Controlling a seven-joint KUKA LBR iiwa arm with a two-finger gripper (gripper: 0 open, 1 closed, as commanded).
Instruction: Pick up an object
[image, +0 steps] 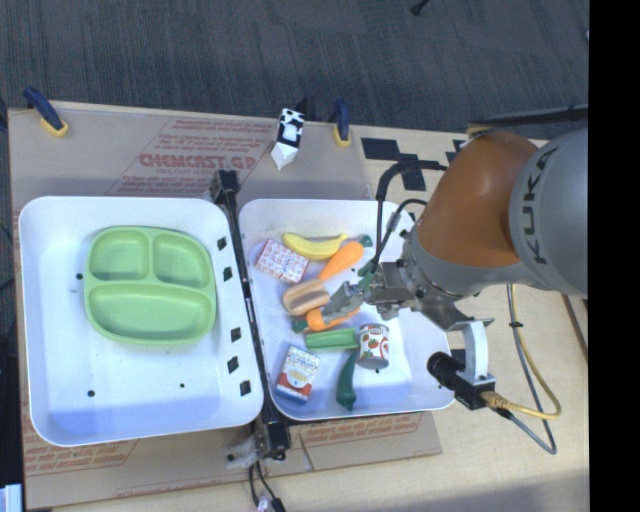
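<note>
The grey KUKA arm with the orange band (490, 215) is reaching in from the right and hanging its two-finger gripper (345, 300) low over the right-hand white bin (425, 395), right above the cluster of toy food, presumably because that pile is where a grab is likeliest to land. I can't tell how far the tool is opening or whether anything is sitting in it; the metal tip is overlapping the tan hot-dog bun (305, 296) and a small orange piece (322, 319), so contact is unclear. Candidates are all lying loose in that bin: yellow plastic banana (312, 244) and orange carrot (343, 260) at the far side, a pink-patterned square packet (281, 262) beside them, a green pickle-shaped stick (330, 339), a red-and-white can (374, 345), a small carton with red and blue print (297, 372) and a dark green pepper-like piece (346, 386) near the front rim. The light green sectioned plate (150, 285) is sitting alone in the left-hand white bin (50, 400), likely as a drop zone. Readable text: "KUKA" partly showing on the arm, red print on the cardboard sheet (200, 155) too blurred for me to read reliably; packet labels too small.
</note>
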